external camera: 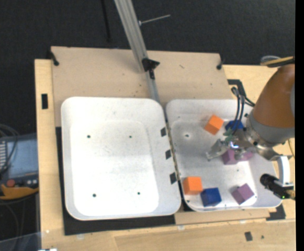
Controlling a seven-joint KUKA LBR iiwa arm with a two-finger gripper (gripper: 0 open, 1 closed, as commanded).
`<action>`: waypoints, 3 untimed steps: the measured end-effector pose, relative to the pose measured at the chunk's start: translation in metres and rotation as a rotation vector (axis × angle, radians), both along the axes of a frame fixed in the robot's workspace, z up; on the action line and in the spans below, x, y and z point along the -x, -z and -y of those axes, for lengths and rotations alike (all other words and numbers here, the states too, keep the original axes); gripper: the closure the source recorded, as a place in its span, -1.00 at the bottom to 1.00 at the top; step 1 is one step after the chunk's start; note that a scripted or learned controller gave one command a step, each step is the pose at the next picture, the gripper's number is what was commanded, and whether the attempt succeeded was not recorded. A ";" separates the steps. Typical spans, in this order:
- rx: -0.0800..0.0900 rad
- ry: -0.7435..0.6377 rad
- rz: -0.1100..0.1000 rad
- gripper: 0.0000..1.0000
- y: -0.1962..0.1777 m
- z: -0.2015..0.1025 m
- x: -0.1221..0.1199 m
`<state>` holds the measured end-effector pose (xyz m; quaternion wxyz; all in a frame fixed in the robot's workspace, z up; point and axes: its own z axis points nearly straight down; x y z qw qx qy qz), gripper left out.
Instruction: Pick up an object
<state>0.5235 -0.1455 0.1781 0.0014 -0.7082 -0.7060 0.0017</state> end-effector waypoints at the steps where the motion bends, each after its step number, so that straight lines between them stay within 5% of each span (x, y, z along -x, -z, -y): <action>1: 0.000 -0.002 0.000 -1.00 0.047 0.010 0.000; 2: 0.000 0.006 0.009 1.00 0.034 0.011 -0.002; 3: 0.001 -0.007 0.011 1.00 -0.019 0.002 -0.003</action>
